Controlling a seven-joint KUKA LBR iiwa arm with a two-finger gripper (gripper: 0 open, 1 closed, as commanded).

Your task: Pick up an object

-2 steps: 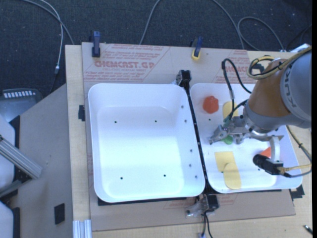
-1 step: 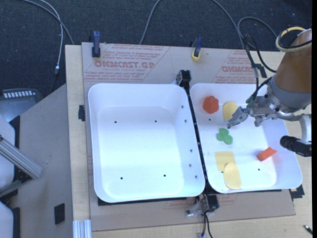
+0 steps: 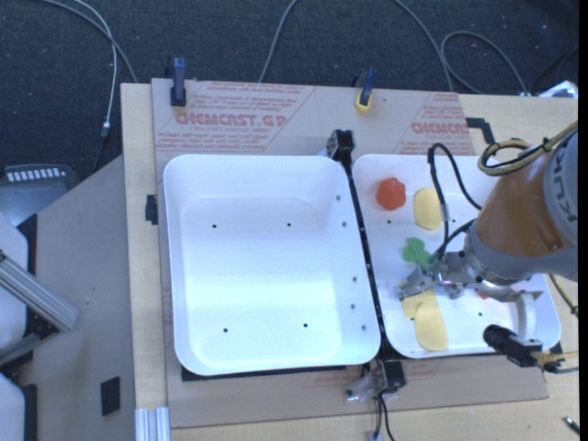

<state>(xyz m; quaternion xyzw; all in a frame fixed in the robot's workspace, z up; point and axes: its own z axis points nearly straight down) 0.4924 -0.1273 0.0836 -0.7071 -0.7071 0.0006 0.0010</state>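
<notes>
The right bin (image 3: 395, 347) holds a red object (image 3: 390, 193), a pale yellow object (image 3: 426, 209) beside it, a green object (image 3: 415, 250) lower down, and another yellow piece (image 3: 428, 323) near the front wall. My gripper (image 3: 424, 278) hangs low over the bin's middle, between the green object and the front yellow piece. The arm's grey and orange body (image 3: 524, 219) reaches in from the right and covers the bin's right part.
The left bin (image 3: 184, 338) lies beside the right one, with a black divider clamp (image 3: 342, 142) at the back between them. A black cable (image 3: 441, 182) loops over the right bin. Clamps (image 3: 365, 92) hold the cardboard at the far edge.
</notes>
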